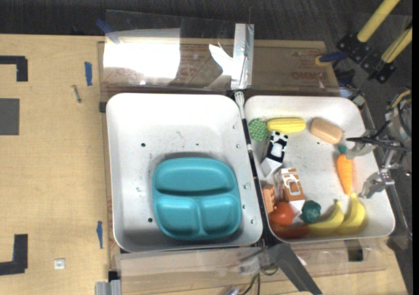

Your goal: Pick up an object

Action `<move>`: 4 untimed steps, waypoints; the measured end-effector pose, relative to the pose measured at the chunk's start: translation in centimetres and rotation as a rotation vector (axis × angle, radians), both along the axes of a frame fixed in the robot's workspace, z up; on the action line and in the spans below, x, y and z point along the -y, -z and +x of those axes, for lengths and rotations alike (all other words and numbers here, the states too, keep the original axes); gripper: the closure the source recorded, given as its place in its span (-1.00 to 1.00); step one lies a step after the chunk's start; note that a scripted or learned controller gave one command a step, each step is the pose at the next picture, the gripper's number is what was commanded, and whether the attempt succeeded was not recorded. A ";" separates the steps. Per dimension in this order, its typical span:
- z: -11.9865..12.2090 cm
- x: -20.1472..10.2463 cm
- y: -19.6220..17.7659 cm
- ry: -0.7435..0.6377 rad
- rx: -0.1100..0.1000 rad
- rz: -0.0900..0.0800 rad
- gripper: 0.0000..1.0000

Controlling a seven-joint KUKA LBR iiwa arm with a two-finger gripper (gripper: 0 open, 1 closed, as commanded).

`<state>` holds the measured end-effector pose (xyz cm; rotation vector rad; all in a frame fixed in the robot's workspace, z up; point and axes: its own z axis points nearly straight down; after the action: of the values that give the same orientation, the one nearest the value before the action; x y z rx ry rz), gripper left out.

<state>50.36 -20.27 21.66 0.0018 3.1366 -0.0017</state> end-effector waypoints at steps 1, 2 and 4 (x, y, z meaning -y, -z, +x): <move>-1.2 1.0 10.4 -0.107 -0.006 0.003 -1.00; -0.4 1.8 12.7 -0.109 0.011 -0.002 -1.00; -1.1 -0.8 12.6 -0.305 0.012 -0.010 -1.00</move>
<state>49.27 -19.48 9.03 -0.4733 3.0888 -0.0157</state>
